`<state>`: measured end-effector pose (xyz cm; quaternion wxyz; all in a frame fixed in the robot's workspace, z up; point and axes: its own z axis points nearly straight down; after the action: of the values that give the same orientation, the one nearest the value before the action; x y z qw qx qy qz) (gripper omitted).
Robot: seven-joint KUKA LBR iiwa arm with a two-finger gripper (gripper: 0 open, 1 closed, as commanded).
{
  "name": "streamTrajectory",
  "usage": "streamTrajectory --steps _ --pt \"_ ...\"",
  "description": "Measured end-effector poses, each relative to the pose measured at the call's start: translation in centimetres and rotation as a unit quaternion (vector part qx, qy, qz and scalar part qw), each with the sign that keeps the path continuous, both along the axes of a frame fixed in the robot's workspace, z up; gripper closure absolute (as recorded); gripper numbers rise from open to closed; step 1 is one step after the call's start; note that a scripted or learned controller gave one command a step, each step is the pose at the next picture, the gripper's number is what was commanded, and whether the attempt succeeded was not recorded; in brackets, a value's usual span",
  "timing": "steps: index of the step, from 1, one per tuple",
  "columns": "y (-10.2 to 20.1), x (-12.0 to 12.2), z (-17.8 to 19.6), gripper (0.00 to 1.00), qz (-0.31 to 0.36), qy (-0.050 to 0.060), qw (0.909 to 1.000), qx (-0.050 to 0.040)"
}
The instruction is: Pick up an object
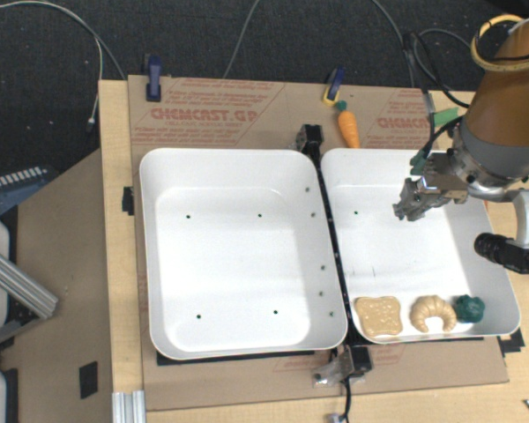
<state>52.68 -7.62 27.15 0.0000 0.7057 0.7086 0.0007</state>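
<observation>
Arm w/ orange band enters from right, gripper (412, 204) hanging over the right bin (370, 183), upper-middle part, above bare white floor. Fingers point down-left; too dark and small to read, so can't tell how far apart they are, and nothing is visibly held between them.

Task objs all sit along the near edge of the right bin, well apart from the gripper:
- toast slice (378, 315), tan, flat, near-left corner of that bin, close to the divider w/ left bin.
- croissant (433, 313), light brown, curved, just beside the toast on its right, small gap btwn them.
- teal object (468, 307), small, dark green-blue, lumpy, just right of the croissant, near the bin's right corner. Exact type unclear.

Left bin (159, 236) white, shallow, a few small dark dots on the floor. Both bins side by side, rims touching at center, black clip (310, 137) at the far end of the seam.

Toy carrot (347, 127), orange w/ green top, lies outside the bins on the cardboard sheet (247, 113), just behind the right bin's far-left corner. Blue clamp (152, 77) at the sheet's far-left edge, another blue/yellow clamp (334, 85) near the carrot. Cables run over the dark floor behind.
</observation>
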Motion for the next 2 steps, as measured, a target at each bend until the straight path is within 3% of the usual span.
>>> streamTrajectory --steps 2 --pt "10.8 -1.1 -2.0 1.0 0.001 0.001 1.0 -0.0001"
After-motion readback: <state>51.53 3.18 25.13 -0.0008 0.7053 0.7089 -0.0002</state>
